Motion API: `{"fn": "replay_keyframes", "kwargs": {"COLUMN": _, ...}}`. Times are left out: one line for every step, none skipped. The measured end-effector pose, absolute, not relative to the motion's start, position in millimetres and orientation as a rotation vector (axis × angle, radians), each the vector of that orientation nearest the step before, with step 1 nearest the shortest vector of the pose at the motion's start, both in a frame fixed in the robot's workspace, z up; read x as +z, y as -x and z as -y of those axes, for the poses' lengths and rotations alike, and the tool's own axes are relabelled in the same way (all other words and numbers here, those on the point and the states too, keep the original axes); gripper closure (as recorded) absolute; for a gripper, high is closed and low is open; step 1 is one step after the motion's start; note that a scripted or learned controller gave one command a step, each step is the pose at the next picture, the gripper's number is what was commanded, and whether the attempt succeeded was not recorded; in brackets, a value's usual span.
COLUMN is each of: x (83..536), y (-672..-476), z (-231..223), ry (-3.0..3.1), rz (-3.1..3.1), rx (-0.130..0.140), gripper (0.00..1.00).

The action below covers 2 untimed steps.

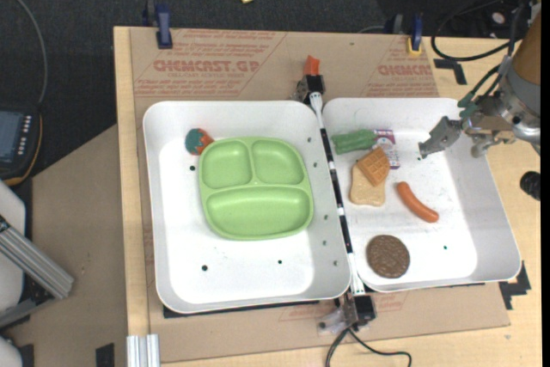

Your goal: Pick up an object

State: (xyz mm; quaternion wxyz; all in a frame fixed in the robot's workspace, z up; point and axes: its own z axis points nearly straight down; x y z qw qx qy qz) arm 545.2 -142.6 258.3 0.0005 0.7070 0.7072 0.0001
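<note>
1. Over the right bin, near its upper right part, the gripper hangs from the arm, which comes in from the right edge of the view with its wrist tilted toward the bin's middle.
2. Whether the claw is spread or pressed together cannot be told at this angle; nothing is seen pinched in it.
3. Left of the gripper, near the right bin's upper left corner, a green bar-shaped object lies flat with a small white and purple packet just beside its right end.
4. Below the green object sits an orange waffle-like square, tilted and resting on a pale slice of bread.
5. Right of the bread lies a small orange sausage, set at a slant and apart from the bread.
6. Near the right bin's lower left corner rests a round brown patty.
7. Across the divider, the left bin holds a green three-compartment plate, with a small red and teal object touching its upper left rim.
</note>
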Motion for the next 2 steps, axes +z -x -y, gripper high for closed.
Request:
{"fn": "replay_keyframes", "kwargs": {"x": 165.0, "y": -573.5, "z": 143.6, "ry": -2.223, "rz": -2.225, "rx": -0.004, "gripper": 0.0}}
{"fn": "replay_keyframes", "kwargs": {"x": 81.6, "y": -549.1, "z": 147.6, "ry": -2.228, "rz": -2.219, "rx": 0.0, "gripper": 0.0}}
